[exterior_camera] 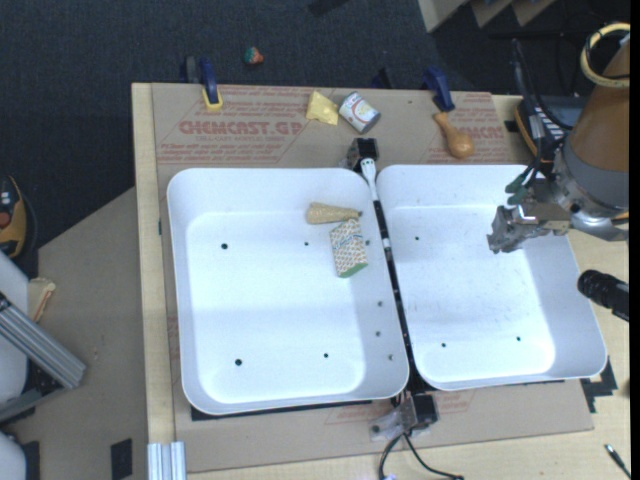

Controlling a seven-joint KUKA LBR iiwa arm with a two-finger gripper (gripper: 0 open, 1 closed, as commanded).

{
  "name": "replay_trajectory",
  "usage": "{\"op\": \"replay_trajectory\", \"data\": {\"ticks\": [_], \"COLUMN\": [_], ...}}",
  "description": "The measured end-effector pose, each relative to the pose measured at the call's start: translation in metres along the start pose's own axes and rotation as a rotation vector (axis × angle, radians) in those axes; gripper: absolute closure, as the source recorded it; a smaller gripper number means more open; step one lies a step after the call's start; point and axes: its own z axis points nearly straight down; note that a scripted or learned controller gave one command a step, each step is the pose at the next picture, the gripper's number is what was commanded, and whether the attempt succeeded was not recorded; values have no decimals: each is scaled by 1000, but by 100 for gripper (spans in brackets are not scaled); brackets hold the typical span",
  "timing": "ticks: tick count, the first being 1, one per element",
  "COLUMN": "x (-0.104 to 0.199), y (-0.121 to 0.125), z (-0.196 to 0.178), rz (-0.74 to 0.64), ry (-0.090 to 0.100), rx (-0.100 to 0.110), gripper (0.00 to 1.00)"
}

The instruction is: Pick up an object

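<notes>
Two objects lie in the left bin (200, 268) near its upper right corner: a tan, elongated piece (331, 213) and just below it a small pouch with a green-and-white pattern (348, 247). My gripper (508, 234) hangs over the upper right part of the right bin (480, 358), far to the right of both objects. Nothing shows between its fingers, and their opening is not readable from this angle.
On the board behind the bins lie a yellow wedge (322, 109), a small white box (359, 112), a black-and-white brush (365, 158) at the bins' seam, and a tan wooden piece (455, 138). Blue clamps (209, 83) hold the board's far edge.
</notes>
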Motion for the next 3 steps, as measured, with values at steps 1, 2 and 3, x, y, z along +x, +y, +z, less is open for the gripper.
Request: {"op": "replay_trajectory", "data": {"ticks": [1, 2, 3], "x": [16, -136, -99], "y": [44, -26, -46], "z": [-142, -209, -274], "rz": [0, 22, 1], "ry": [-7, -15, -8], "rx": [-30, -20, -22], "gripper": [100, 100, 100]}}
